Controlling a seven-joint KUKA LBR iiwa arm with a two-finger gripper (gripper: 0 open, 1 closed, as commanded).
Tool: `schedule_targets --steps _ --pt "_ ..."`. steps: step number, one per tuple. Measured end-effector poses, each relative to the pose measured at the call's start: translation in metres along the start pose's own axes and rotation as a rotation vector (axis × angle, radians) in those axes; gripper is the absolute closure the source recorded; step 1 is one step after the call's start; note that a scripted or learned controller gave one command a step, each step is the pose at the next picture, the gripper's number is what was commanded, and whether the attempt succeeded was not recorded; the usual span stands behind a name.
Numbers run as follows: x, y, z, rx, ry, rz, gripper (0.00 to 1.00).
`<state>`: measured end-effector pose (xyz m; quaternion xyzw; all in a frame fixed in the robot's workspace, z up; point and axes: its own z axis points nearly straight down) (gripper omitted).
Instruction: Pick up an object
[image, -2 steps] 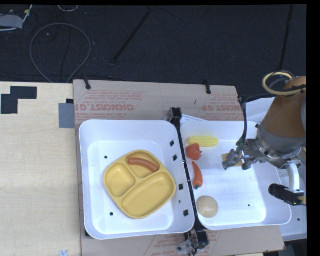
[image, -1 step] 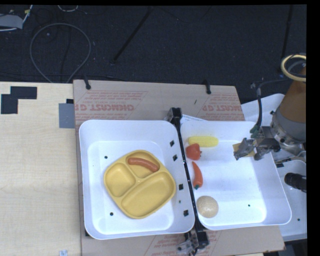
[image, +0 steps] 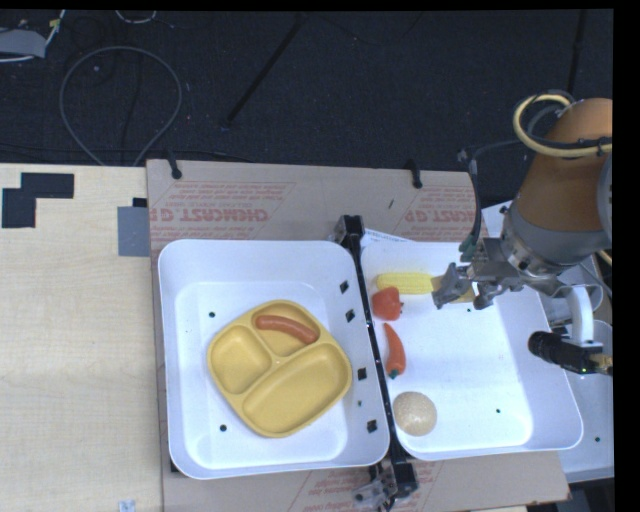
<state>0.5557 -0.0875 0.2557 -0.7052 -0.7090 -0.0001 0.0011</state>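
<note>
progress: nothing lifted, the pick is all still to do | gripper (image: 462, 287): above the right bin (image: 540, 430), just right of the corn (image: 404, 283), nothing between its fingers; whether it is wide or narrow I cannot tell | tomato (image: 386, 304), carrot (image: 395, 351), ball (image: 414, 412) below the corn, apart | hidden: fingertips blurred, corn's right end behind the gripper

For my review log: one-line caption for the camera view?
End effector hovers by the corn in the right bin; tomato, carrot, ball nearby; sausage on tray.
</note>
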Motion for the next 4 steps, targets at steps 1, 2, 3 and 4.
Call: schedule_targets --steps 1,2,3,4 --pt "0.05 0.012 -0.003 0.001 0.0 0.0 1.0" --pt "0.094 0.026 -0.004 0.001 -0.001 0.002 1.0" --pt "0.134 0.036 0.005 0.001 -0.002 0.002 1.0" --pt "0.18 0.054 0.026 0.002 -0.001 0.001 1.0"
